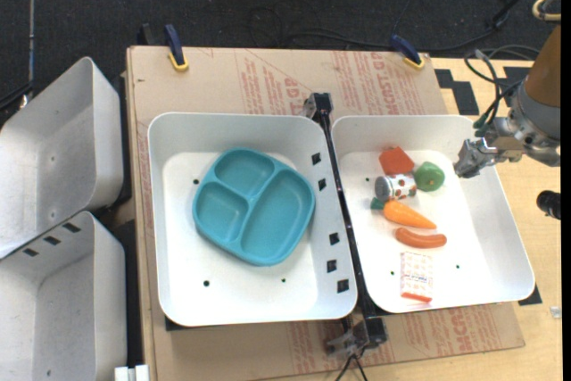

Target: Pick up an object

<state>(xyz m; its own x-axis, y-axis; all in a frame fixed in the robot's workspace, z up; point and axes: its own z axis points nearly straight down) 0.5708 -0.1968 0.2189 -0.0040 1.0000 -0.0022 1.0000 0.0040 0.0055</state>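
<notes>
Your gripper [470, 158] hovers over the right bin's [500, 219] far right edge; whether its jaws are parted, you cannot tell. The green ball [430, 177] lies just left of them.

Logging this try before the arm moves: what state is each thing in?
claw: above right bin's rim, holding nothing seen
blue plate: flat in left bin
small can: on its side
carrot: lying flat
sausage: lying flat
packet: lying flat
</notes>
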